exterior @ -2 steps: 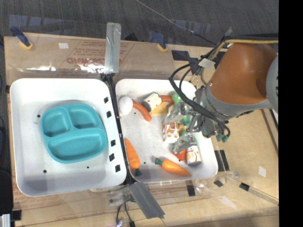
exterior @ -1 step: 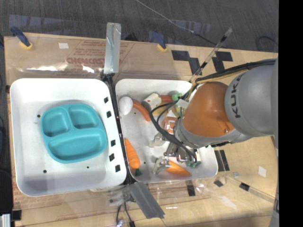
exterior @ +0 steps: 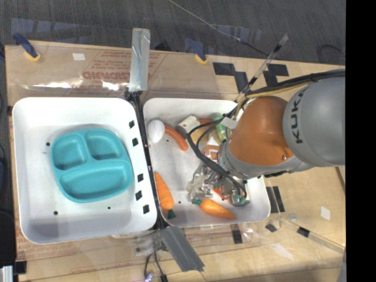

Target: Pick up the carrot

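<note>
Your arm (exterior: pixel 305 125) reaches in from the right over the right bin (exterior: pixel 176 106), wrist bent down toward its near edge. The left bin (exterior: pixel 23 157) carries a teal divided plate (exterior: pixel 91 164). The gripper (exterior: pixel 212 187) hangs low among the clutter; you cannot tell how it is set. One carrot (exterior: pixel 217 209) lies just below it by the near edge, another carrot (exterior: pixel 164 191) against the left wall.
</note>
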`<state>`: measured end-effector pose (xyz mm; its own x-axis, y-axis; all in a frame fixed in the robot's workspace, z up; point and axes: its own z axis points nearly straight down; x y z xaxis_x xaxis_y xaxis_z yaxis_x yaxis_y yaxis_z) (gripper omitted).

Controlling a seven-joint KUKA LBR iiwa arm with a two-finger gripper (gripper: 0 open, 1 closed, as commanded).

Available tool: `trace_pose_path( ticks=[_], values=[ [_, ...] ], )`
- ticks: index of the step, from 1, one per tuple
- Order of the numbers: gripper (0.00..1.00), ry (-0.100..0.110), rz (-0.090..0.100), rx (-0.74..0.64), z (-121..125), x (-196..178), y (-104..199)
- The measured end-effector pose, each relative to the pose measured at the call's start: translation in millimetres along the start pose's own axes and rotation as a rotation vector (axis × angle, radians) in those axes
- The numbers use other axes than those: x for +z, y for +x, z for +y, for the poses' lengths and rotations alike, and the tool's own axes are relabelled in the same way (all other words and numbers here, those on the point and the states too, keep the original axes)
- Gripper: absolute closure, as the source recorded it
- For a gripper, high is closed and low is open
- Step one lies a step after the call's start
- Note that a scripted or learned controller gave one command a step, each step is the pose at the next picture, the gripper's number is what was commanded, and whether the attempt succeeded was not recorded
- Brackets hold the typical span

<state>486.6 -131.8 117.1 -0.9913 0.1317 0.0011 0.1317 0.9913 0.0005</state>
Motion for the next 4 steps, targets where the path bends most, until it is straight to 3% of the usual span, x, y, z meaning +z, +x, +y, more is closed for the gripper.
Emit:
trace_pose_path(
  ticks=[1,2,3,4],
  values=[
    [1.0,0.001,-0.004,-0.517,-24.4,-18.9,5.6],
    [1.0,0.003,-0.009,-0.342,-10.0,-133.3,-1.3],
    [1.0,0.003,-0.005,-0.242,-50.5,-177.5,-27.4],
    [1.0,0.0,0.0,-0.389,-54.5,-107.5,-18.4]
  ],
)
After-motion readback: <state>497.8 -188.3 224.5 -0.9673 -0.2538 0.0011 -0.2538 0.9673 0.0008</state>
